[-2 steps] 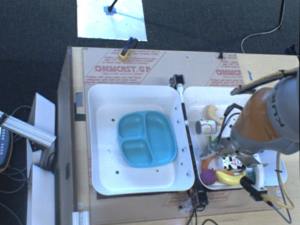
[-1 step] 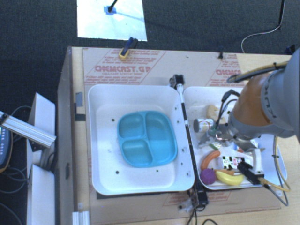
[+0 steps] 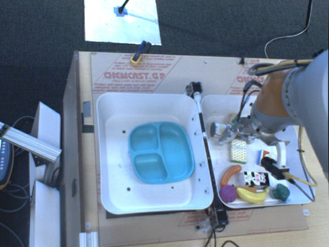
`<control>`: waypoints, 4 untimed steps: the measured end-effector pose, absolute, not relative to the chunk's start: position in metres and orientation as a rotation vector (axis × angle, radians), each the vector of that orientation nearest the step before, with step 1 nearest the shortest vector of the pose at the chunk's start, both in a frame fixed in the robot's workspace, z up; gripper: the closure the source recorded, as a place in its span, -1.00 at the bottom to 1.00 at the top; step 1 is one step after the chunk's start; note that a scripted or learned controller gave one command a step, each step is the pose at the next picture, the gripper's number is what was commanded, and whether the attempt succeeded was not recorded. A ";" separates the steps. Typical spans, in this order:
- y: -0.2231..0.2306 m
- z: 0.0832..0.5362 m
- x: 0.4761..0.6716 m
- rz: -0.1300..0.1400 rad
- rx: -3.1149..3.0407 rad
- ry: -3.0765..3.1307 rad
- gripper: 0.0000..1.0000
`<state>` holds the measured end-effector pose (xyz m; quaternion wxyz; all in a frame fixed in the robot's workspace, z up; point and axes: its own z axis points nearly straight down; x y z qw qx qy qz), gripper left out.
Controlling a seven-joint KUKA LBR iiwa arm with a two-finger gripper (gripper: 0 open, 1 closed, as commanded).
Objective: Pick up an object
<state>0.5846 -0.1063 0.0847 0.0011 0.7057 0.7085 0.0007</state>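
Toys lie scattered in the right bin (image 3: pixel 216 103), at the lower right of the frame: an orange sausage-shaped piece (image 3: pixel 230 174), a purple ball (image 3: pixel 229 193) just below it, a yellow banana (image 3: pixel 252 194) beside the ball, a small black and white patterned block (image 3: pixel 256 178) just above the banana, a dark green lump (image 3: pixel 281 191) near the bin's lower right corner, and a small blue and red piece (image 3: pixel 264 153) higher up. A pale yellow-green dotted block (image 3: pixel 238 151) sits a little above the sausage piece, near the middle of that bin. The gripper (image 3: pixel 225 133) hangs low over the upper left part of the right bin, just above and to the left of the dotted block, with its metal end pointing toward the wall between the bins; from where I stand I cannot tell how its jaws are set, and I see nothing clearly between them. The grey arm (image 3: pixel 303 94) comes in from the right edge, its orange band (image 3: pixel 271 94) above the wrist. The left bin (image 3: pixel 110 138) takes up the middle of the frame and holds a light blue divided plate (image 3: pixel 160 152), lying flat near its centre. Both bins rest on a bench (image 3: pixel 154 73) covered with a printed brown sheet, and a yellow and black clamp (image 3: pixel 139 53) sits at its upper edge.
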 end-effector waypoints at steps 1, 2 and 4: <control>-0.100 0.084 0.486 0.000 2.221 2.223 -1.00; -0.108 0.085 0.555 0.002 2.216 2.224 -1.00; -0.026 0.215 0.552 0.005 2.215 2.225 1.00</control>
